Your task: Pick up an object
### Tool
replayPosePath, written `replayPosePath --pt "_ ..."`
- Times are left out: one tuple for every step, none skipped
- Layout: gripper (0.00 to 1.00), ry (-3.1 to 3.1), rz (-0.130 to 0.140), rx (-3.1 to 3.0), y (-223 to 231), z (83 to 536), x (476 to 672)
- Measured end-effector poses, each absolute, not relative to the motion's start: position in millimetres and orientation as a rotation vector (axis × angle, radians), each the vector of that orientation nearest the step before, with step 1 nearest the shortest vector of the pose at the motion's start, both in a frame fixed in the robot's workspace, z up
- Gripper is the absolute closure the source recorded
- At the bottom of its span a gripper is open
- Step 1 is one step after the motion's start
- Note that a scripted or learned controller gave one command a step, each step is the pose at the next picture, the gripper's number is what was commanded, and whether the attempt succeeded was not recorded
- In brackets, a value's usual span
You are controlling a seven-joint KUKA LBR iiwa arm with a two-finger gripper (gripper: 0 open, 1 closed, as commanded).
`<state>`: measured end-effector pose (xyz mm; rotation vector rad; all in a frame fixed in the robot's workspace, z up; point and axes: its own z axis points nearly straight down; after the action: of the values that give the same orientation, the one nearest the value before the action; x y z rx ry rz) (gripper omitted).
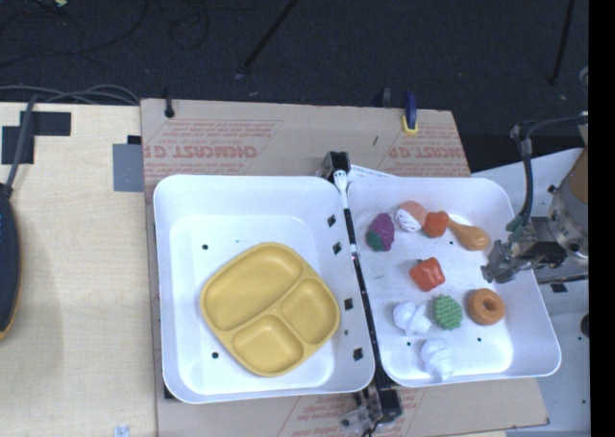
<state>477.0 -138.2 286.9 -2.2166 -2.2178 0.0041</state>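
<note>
Two shallow white bins are seen side by side on a cardboard sheet (288, 137).

The left bin (183, 205) is occupied by a yellow divided plate (269, 308) with three compartments, lying flat towards the near right part of the floor.

A scatter of small toy foods is held in the right bin (538, 349). At the far side a purple bunch of grapes (381, 231), a pale egg-like piece (410, 216), a small orange-red piece (436, 224) and a tan drumstick (470, 234) are ranged in a row. A red pepper (428, 274) lies near the middle. Nearer the front are placed a green knobbly piece (445, 311), a brown doughnut (485, 307) and two white pieces (407, 316) (438, 357).

The gripper (502, 262) is seen at the right bin's right side, between the drumstick and the doughnut, apart from both. Whether it is parted or closed cannot be told, and nothing is seen held in it.
</note>
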Motion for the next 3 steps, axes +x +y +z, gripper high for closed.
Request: replayPosePath --pt "1.00 -2.213 0.011 -2.210 -125.6 179.1 473.3" --pt "1.00 -2.230 -0.005 -2.212 -61.1 203.4 537.7" --pt "1.00 -2.223 -0.005 -2.221 -45.6 287.5 483.1"
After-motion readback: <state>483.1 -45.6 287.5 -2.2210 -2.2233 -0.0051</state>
